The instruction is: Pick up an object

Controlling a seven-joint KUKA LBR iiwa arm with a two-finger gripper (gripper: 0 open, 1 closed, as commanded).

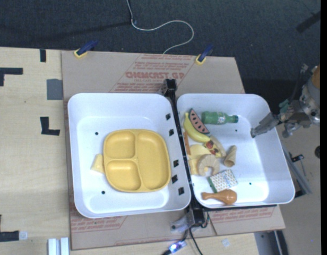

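Note:
The right bin (pixel 269 187) holds a heap of toy food along its left side: a watermelon slice (pixel 197 123), a green bottle (pixel 218 118), a banana (pixel 194 136), an ice-cream cone (pixel 230 155), a beige bread piece (pixel 207 165), a checked packet (pixel 223 180) and a brown drumstick (pixel 222 197). My gripper (pixel 258 130) hangs over the bin's right edge, well to the right of the bottle and cone. Nothing is seen in its grasp.
The left bin (pixel 78 108) holds a yellow divided plate (pixel 137 160) with a pale yellow wedge (pixel 96 164) poking out from under its left side. Both bins sit on a cardboard sheet (pixel 147 73). A white cable (pixel 153 25) lies behind.

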